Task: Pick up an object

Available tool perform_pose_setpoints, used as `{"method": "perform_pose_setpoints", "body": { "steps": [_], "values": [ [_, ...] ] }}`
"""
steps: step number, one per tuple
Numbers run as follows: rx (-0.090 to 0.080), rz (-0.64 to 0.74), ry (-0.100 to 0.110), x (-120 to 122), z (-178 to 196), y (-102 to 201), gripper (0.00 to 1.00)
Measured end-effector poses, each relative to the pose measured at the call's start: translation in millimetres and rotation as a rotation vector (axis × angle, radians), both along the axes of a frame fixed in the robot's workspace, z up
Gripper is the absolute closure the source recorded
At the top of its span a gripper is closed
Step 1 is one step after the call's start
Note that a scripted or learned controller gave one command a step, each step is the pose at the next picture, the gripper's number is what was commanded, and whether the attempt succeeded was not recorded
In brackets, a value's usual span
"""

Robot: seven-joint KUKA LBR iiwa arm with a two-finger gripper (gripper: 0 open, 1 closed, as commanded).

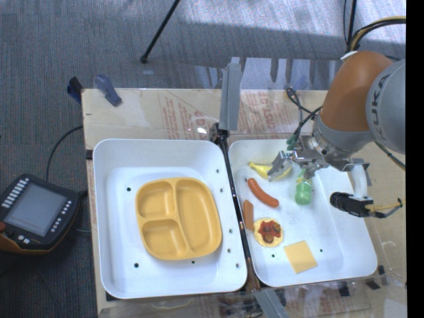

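Note:
In the right bin (pixel 344 244) lie a yellow banana (pixel 270 171), a green pepper-like piece (pixel 303 192), a red sausage (pixel 262 192), a brown strip (pixel 248 212), a small round pizza (pixel 268 231) and a yellow cheese slice (pixel 300 256). My gripper (pixel 296 166) hangs over the bin's far part, open, its fingers spread. One finger is just above the banana's right end, the other just above the green piece. Nothing sits between the fingers.
The left bin (pixel 119 177) holds a yellow divided plate (pixel 177 217). A black camera part (pixel 348 203) sticks out from the wrist over the right bin. A teach pendant (pixel 33 211) lies on the floor at the left.

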State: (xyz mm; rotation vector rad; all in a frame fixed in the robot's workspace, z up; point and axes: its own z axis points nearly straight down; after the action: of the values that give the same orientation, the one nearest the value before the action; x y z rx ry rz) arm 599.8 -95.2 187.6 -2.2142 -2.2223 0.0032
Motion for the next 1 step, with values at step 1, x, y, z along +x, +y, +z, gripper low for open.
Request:
{"method": "perform_pose_setpoints", "body": {
  "steps": [1],
  "values": [
    [0.000,-0.059,0.003,-3.4,-103.1,11.2,0.00]
  ]
}}
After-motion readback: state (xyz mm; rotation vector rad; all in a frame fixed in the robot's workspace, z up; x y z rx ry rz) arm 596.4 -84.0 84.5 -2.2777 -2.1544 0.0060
